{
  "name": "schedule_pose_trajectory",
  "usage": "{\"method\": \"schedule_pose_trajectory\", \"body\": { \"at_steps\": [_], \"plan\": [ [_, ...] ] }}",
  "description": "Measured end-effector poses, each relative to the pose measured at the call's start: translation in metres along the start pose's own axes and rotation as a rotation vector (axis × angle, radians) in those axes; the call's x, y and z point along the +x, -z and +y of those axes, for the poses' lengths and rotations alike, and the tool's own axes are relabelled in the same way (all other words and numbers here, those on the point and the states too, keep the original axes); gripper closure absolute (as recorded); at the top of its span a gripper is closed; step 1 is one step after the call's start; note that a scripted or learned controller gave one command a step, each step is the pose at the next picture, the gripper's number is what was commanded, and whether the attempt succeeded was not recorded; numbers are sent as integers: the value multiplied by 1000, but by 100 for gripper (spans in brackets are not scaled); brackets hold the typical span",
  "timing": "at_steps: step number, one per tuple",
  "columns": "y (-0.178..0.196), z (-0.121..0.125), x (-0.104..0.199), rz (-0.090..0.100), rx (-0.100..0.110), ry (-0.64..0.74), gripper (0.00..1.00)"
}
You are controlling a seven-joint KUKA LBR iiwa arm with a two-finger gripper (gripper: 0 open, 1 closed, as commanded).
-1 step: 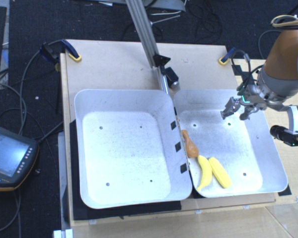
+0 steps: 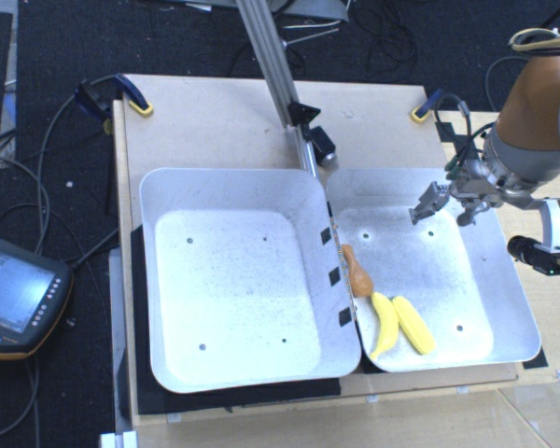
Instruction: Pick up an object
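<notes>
- Where the single overhead camera looks down at a slant, a pale wooden bench [image 2: 224, 119] carries two shallow white plastic bins side by side, touching along their inner walls.
- The left white bin [image 2: 163, 203] has a speckled floor with a few small dark holes.
- The right white bin [image 2: 499, 278] holds three things, all grouped in its near-left part, close to the shared wall.
- A small orange-brown rounded piece with a narrow neck [image 2: 357, 271] lies just beside the dividing wall, below some black tabs on that wall.
- A curved yellow banana-shaped piece [image 2: 385, 325] lies right below it, its upper end touching or nearly touching the orange piece.
- A short, thick yellow oblong piece [image 2: 413, 324] lies against the banana shape on its right side.
- The grey arm with the orange band [image 2: 532, 101] enters from the right, over the far-right corner of the right bin.
- The two-finger gripper [image 2: 445, 205] hangs over the far part of the right bin, well apart from the three pieces; its two dark fingers stand spread apart with nothing between them, so the hand is released.
- A slanted aluminium rail [image 2: 271, 45] rises from the bench behind the bins.
- A black handheld control pendant with a screen [image 2: 19, 297] lies on the dark floor to the left, with cables around it.
</notes>
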State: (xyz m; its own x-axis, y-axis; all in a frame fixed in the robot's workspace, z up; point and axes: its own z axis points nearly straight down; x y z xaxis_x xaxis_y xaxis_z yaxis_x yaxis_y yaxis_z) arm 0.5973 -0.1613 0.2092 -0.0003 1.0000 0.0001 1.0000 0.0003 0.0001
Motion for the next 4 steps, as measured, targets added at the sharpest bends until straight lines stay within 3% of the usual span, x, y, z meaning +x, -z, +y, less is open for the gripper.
{"method": "schedule_pose_trajectory", "body": {
  "at_steps": [3,4],
  "plan": [
    [-115,-1,0,0,2,0,0],
    [-103,0,-1,0,-1,0,100]
  ]
}}
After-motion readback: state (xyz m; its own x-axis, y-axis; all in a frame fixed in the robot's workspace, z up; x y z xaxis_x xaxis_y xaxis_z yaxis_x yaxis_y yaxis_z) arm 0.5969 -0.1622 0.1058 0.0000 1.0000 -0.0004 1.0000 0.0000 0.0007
